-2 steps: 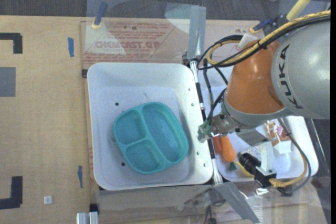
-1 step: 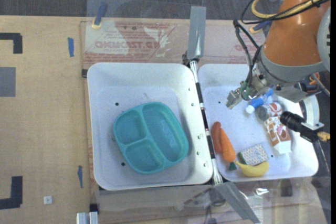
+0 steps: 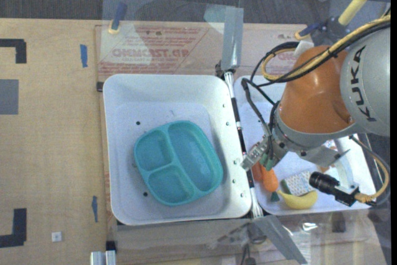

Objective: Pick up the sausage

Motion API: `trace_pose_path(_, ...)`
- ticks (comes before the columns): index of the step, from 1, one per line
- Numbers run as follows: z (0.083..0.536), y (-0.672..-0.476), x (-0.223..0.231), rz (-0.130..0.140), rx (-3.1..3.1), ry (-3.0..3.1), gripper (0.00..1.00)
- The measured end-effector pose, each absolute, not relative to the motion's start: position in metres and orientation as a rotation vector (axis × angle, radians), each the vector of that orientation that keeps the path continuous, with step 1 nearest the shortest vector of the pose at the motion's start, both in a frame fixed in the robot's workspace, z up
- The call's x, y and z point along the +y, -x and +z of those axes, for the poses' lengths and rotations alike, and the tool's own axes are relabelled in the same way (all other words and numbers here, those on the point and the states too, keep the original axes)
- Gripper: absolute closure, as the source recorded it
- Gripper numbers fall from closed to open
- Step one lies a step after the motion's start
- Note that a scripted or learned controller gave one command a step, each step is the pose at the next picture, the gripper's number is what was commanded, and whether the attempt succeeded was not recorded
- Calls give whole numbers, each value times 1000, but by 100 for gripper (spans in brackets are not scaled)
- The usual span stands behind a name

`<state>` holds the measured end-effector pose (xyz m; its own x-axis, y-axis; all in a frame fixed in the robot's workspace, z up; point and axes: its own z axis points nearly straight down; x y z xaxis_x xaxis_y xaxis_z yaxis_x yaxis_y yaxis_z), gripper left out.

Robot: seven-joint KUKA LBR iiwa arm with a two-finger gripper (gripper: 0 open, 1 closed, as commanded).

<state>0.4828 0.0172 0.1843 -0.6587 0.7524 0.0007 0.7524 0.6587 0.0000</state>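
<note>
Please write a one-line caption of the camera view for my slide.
KUKA arm reaching into the right bin above a carrot and banana; teal divided plate in the left bin.

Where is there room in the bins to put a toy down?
Left bin: bare white floor above the teal divided plate, and a strip along its left. Right bin: crowded by the arm, carrot and banana.

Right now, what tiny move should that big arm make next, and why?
Probably lift straight up a little. The arm hangs low over the right bin, covering most of it; a carrot and banana lie in view, but I cannot spot the sausage.
</note>
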Motion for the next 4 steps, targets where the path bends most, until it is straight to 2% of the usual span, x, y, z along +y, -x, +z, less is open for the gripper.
trace_pose_path(1,185,-485,-84,-1,-3048,780,100)
trace_pose_path(2,90,-484,-103,-3,-3089,656,100)
trace_pose_path(3,186,-539,-75,-2,-3124,387,100)
trace_pose_path(4,185,-480,-62,-2,-3143,40,100)
